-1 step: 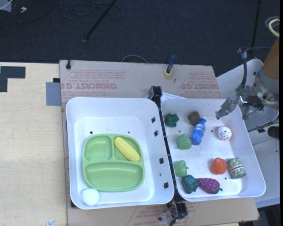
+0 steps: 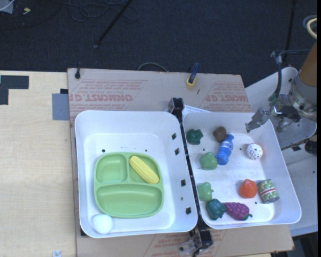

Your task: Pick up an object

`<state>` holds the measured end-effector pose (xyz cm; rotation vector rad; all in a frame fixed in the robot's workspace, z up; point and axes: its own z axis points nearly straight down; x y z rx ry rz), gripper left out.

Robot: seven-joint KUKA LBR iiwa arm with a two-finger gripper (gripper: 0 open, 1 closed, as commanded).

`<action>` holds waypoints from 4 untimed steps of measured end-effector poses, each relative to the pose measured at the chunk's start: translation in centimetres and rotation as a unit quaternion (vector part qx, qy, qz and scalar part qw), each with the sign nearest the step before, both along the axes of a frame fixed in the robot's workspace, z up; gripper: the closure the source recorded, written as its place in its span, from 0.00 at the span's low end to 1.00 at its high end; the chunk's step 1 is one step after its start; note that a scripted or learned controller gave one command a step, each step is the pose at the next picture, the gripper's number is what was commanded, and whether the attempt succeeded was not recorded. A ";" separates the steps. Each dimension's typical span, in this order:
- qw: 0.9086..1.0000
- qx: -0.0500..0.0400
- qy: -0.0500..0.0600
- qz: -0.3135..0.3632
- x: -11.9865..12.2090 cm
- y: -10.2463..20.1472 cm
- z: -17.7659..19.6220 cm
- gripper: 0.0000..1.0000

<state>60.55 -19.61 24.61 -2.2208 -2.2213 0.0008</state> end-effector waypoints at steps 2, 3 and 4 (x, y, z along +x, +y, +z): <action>1.000 0.001 0.003 0.000 -0.6 1.1 -10.7 0.00; 1.000 0.004 -0.002 0.002 -0.3 1.6 -13.7 0.00; 1.000 0.002 0.001 0.001 -0.5 1.3 -12.9 1.00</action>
